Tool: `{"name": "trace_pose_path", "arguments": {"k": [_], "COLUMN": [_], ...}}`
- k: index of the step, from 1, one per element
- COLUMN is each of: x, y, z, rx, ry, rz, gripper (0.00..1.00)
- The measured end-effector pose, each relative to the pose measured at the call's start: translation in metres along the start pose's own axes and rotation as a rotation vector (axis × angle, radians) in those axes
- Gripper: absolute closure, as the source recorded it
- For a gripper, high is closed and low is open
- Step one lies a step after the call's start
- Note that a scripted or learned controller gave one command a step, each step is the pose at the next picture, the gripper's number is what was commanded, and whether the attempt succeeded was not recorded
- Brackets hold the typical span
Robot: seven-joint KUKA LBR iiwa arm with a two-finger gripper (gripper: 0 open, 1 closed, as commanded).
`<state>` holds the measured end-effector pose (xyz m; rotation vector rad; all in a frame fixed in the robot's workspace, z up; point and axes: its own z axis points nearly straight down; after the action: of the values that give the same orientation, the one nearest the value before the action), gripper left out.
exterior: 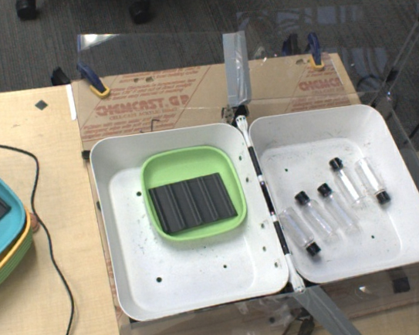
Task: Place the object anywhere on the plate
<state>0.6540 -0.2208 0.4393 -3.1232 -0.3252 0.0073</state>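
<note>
Well apart: vials point(331, 198), plate point(188, 166).

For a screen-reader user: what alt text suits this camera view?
Square green plastic plate with a dark ribbed insert sits in the left white bin; several clear plastic vials with black caps lie scattered in the right white bin.

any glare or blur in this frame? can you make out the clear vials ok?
Camera view: even, soft lighting, shadows faint. Mild sheen on the right bin, no blown-out glare. The vials are transparent and low-contrast against the white; their black caps give them away. The green plate and its dark insert look sharp. Clear panel behind the bins reflects slightly.
</note>
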Motion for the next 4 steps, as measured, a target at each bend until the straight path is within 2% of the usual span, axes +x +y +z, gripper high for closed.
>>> {"name": "trace_pose_path", "arguments": {"k": [4], "x": [-0.0021], "y": [0.0004], "z": [0.0005], "rx": [0.001], "ry": [-0.001], "rz": [0.004], "gripper": [0.0]}}
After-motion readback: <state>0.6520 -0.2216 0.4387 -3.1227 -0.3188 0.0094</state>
